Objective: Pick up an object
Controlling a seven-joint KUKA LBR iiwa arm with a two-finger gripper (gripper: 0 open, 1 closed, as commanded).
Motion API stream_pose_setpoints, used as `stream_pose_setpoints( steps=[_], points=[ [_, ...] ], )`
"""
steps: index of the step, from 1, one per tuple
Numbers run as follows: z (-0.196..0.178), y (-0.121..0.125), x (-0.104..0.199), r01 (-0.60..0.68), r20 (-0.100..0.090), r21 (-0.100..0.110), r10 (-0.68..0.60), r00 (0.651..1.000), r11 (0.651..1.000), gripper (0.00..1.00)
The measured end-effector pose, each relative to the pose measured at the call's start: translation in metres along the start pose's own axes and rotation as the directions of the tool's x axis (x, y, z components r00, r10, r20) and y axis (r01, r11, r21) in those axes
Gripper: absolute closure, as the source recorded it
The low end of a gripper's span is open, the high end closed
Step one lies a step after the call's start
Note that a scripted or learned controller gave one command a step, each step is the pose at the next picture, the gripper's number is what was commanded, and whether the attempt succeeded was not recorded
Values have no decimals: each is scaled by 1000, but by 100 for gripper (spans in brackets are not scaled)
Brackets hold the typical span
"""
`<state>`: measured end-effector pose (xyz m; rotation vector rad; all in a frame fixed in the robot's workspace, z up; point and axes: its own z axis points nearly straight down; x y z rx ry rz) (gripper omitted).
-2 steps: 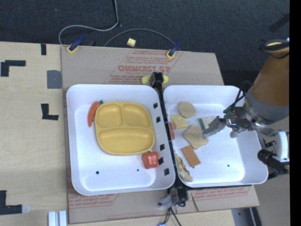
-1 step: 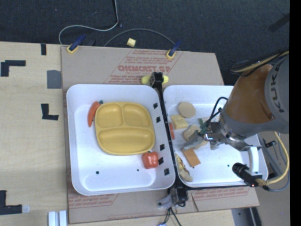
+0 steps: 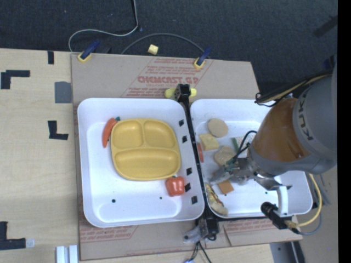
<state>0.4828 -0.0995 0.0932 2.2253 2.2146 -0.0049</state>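
My gripper (image 3: 229, 172) hangs low over the left half of the right bin (image 3: 285, 199), below the grey arm with its orange band (image 3: 277, 136). It sits among small food pieces. A tan lump (image 3: 223, 156) lies just above it and a brown square piece (image 3: 225, 188) just below it. Farther off are a pale yellow block (image 3: 209, 142), a round tan piece (image 3: 218, 127) and a yellowish peel-like piece (image 3: 218, 204) at the bin's front left corner. Nothing visibly hangs from the gripper.
The left bin (image 3: 96, 201) holds a yellow divided plate (image 3: 146, 148), an orange carrot (image 3: 108, 131) and a red pepper (image 3: 175, 186). A black divider (image 3: 192, 147) runs between the bins. A thin red piece (image 3: 201, 154) lies against it, and a green stick (image 3: 235, 145) lies by the arm.
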Motion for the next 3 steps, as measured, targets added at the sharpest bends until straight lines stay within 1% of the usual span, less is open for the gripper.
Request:
stream_pose_setpoints(
  steps=[1,2,3],
  points=[
    [-12,0,3,4,-5,3,-4,1000,1000,100],
    [-96,68,93,18,-8,-12,-18,1000,1000,100],
    [-91,125,145,12,-6,-2,-12,1000,1000,100]
  ],
)
